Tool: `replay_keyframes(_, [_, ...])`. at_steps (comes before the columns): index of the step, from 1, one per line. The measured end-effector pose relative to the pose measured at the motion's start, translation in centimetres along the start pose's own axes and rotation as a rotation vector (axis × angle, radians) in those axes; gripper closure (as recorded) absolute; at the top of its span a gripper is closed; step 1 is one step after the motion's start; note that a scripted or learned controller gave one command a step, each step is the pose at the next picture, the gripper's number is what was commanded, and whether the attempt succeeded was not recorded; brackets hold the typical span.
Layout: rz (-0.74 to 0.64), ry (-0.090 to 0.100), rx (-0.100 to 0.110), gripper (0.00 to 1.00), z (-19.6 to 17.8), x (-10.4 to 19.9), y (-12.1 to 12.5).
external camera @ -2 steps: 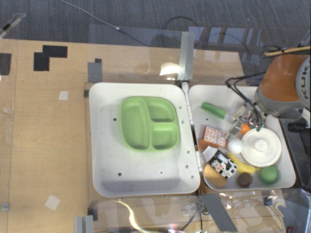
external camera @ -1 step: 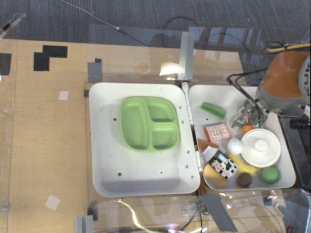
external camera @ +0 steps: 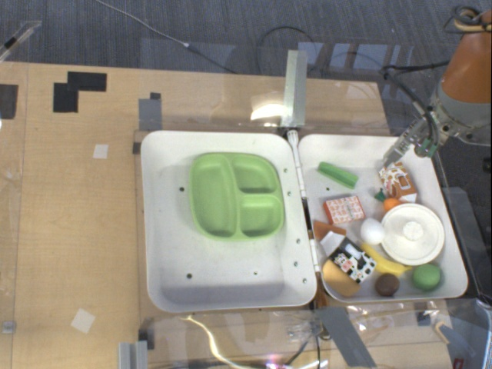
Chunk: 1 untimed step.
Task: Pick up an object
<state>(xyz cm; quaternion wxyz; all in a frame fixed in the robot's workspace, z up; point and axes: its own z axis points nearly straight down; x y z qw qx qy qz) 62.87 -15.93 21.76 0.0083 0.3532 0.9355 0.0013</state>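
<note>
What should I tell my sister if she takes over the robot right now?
Gripper: above the right bin's far edge; I can't tell if it is open or shut.
Things: green stick, patterned box, white bowl, white egg and green ball all lie in the right bin. The green divided plate sits in the left bin.
Done: nothing picked up yet.
Left: grab one object.

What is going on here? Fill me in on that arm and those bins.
A grey and orange robot arm reaches in over the right bin, its hand hovering near the bin's far end, just above a small red and white box. Nothing is between its fingers as far as I can see. That bin holds the clutter: a green stick, a white bowl, a green ball and more. The left bin holds a green divided plate.
</note>
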Motion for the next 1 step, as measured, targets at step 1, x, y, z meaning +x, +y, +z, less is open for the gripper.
replay_keyframes(1, [0.000, 0.006, 0.003, 0.00, 0.34, 0.12, -0.08])
